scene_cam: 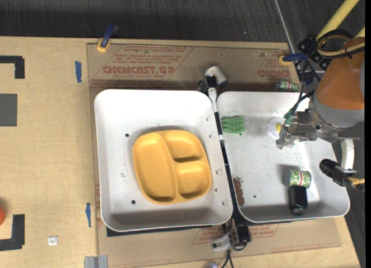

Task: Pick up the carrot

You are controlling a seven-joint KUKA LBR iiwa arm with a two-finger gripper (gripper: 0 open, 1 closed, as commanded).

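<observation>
My gripper (285, 135) hangs low over the upper middle of the right bin (255, 162), below the orange band of the arm (343, 90). A small pale, yellowish thing (276, 127) lies right at the gripper's left side; I cannot tell what it is or whether the gripper touches it. The gripper body covers the bin floor beneath it.
In the right bin lie a green leafy piece (233, 125) at the upper left, and a green can (300, 177) and a black object (298, 199) at the lower right. A yellow divided plate (172, 165) sits in the left bin (110, 145). Cables (316, 46) trail behind the arm.
</observation>
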